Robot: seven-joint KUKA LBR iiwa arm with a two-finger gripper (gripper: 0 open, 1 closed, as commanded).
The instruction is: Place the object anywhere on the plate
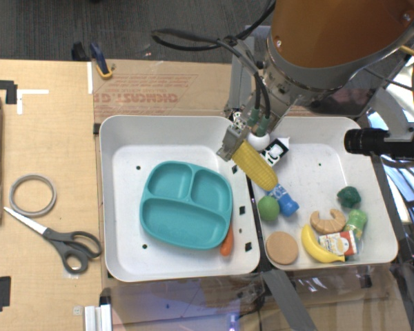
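Over the bin divider, corn cob (256, 167) at gripper (243, 142)

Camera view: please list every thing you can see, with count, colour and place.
plate: 1, teal, three compartments, left bin
carrot: 1, orange, left bin, at plate's right lower edge
corn cob: 1, yellow, at the gripper, above the divider between bins
green ball: 1, right bin
blue block: 1, right bin
banana: 1, yellow, right bin
tan disc: 1, right bin
scissors: 1, grey handles, bench left
tape roll: 1, grey, bench left
bins: 2, white, side by side
gripper: 1, grey, over the divider
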